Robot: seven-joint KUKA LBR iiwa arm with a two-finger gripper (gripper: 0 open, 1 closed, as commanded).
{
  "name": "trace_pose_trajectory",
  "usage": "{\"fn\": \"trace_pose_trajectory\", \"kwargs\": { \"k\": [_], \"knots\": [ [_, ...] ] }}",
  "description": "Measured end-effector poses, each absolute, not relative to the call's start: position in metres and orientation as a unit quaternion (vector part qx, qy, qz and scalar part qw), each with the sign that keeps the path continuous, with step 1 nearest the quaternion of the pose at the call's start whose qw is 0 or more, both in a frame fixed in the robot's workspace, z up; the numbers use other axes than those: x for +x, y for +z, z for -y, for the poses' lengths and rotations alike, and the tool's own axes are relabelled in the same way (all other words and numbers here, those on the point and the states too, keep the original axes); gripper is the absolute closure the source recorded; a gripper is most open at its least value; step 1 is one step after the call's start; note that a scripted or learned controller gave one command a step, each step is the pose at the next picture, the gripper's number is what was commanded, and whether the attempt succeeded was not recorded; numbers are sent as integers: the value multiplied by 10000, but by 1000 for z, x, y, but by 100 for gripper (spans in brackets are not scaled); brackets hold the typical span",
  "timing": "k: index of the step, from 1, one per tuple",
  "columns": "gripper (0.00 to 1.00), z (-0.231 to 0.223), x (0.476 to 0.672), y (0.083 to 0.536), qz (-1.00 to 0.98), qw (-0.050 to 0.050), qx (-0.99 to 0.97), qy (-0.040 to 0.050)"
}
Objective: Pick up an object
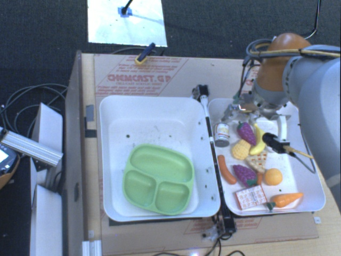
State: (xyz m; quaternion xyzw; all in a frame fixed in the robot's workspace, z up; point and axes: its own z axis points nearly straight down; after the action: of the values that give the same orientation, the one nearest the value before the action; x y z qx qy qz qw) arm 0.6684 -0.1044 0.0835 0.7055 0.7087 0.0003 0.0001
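The approach step is judged under way: the gripper [250, 110], its fingers' state not discernible, is poised just above the purple plastic grape bunch [245, 133], so a descent is probably needed.

Green tray [158, 179] smooth plastic; white bins [114, 143] glossy; bench [176, 76] probably matt cardboard

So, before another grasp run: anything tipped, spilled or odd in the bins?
Nothing spilled. The small white bottle lies on its side by the divider in the right bin; the toy food is heaped loosely. The green tray sits flat.
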Motion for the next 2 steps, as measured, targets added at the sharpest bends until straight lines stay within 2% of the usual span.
{"fn": "trace_pose_trajectory", "kwargs": {
  "k": [1,2],
  "knots": [
    [0,85,608,84,-7076,3,7067,4],
    [100,85,609,95,-7077,14,7065,13]
  ]
}}
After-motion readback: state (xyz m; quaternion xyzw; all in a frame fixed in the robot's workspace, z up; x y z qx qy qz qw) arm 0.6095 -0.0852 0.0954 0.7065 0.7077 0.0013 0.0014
